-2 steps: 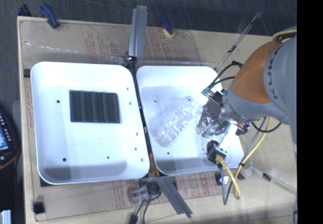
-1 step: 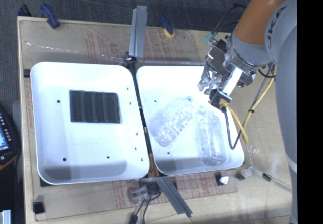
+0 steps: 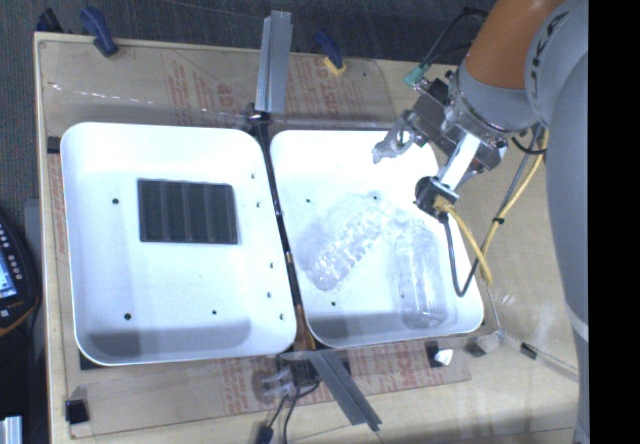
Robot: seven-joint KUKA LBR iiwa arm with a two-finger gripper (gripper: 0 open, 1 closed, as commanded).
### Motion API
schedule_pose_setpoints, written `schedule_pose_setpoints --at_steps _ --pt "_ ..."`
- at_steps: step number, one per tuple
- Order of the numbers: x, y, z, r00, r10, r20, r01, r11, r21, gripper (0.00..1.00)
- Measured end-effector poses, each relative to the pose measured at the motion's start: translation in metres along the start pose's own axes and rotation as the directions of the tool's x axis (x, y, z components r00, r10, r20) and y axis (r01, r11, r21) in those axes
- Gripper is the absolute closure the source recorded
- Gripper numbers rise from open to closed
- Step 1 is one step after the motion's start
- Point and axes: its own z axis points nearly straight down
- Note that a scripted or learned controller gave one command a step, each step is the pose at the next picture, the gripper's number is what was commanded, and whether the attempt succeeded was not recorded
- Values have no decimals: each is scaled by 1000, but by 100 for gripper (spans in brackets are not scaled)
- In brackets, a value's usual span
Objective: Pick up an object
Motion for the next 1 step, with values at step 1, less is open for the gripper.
schedule_pose_setpoints --at_steps 1 --pt "-15 -45 29 999 43 3 -43 999 3 0"
